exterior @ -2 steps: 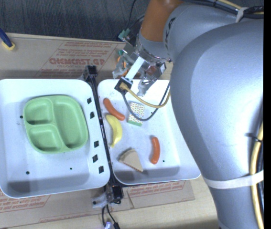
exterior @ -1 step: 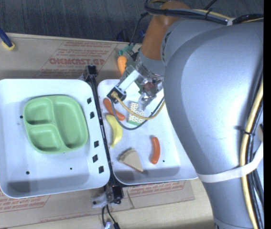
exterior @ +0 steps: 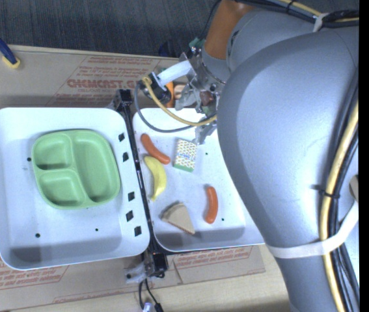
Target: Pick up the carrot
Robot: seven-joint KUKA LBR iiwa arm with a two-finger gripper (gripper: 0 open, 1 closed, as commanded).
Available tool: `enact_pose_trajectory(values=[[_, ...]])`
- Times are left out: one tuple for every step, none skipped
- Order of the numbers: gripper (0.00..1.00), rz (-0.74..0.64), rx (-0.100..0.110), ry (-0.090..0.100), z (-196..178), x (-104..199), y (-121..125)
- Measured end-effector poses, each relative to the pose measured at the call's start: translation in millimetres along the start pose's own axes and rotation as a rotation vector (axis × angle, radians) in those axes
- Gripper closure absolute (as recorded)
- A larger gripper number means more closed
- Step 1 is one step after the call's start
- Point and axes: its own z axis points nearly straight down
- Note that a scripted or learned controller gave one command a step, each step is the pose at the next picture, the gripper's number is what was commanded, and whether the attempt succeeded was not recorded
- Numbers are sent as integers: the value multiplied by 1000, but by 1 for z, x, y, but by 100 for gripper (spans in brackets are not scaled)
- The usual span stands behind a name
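Two slim orange pieces lie in the right bin (exterior: 231, 223), and I cannot tell which one is the carrot. One orange piece (exterior: 155, 148) lies slantwise at the bin's far left, just above the banana. The other orange piece (exterior: 211, 203) lies nearly upright toward the near right. My gripper (exterior: 202, 119) hangs over the bin's far edge, above and to the right of the first piece, near a small green-and-white packet (exterior: 185, 155). Nothing shows in its grasp. The arm's grey body hides the bin's right side.
A yellow banana (exterior: 156, 176) and a tan wedge of bread (exterior: 179, 218) lie by the bin's left wall. The left bin (exterior: 8, 174) holds a green divided plate (exterior: 75, 168). Cables loop at the wrist (exterior: 164, 93).
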Motion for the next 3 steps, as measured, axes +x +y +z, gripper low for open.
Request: enact_pose_trajectory(values=[[0,-126,1,1,-1,-14,55],[0,-159,3,-2,64,-30,134],[100,-171,8,-4,53,-29,131]])
